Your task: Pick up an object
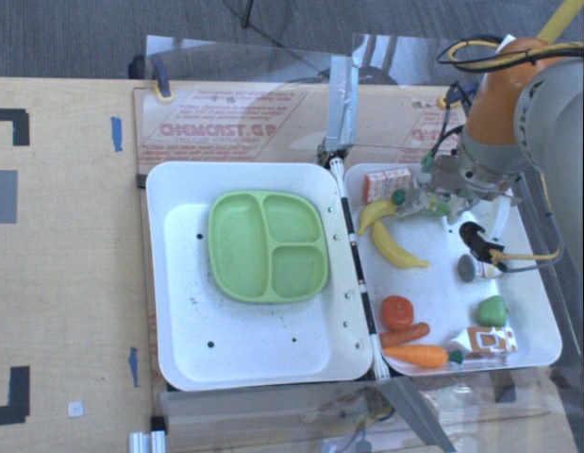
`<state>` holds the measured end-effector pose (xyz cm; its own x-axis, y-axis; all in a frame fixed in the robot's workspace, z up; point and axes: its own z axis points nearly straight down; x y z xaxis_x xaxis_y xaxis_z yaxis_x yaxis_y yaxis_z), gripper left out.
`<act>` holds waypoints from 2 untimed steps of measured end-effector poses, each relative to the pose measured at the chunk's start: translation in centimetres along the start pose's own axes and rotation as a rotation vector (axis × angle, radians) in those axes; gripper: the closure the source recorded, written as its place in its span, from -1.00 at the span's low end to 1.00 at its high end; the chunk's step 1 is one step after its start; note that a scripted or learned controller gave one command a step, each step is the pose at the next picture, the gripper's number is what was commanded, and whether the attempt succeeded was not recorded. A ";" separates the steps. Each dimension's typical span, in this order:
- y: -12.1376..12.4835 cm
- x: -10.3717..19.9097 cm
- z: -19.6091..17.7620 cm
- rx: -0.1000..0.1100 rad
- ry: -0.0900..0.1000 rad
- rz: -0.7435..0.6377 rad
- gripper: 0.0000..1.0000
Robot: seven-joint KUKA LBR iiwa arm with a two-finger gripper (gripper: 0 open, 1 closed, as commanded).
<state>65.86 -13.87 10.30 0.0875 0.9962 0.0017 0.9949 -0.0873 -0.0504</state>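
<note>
1. Nearest the camera, a carrot [416, 355] lies along the right bin's [537, 347] near rim, with a tomato [397, 310] just behind it.
2. Further back, the gripper [425, 203] hangs low over the far-left corner, just beside a banana [393, 239]; whether its jaws are open or shut, I cannot tell.
3. That banana looks the likeliest pick: centre over its middle, span the narrow width, and stay clear of the small box [386, 184].

The arm [546, 102] is bulky, rounded and grey, with a broad orange band [504, 88] above the wrist. Black and yellow cables [475, 53] loop at twelve o'clock of that band; a thin yellow lead [532, 258] trails at six o'clock.
</note>
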 end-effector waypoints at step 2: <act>0.1 -1.3 0.8 -0.002 -0.002 0.098 1.00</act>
<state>65.81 -15.16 9.50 0.1845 0.9828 -0.0056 0.9816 -0.1846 -0.0485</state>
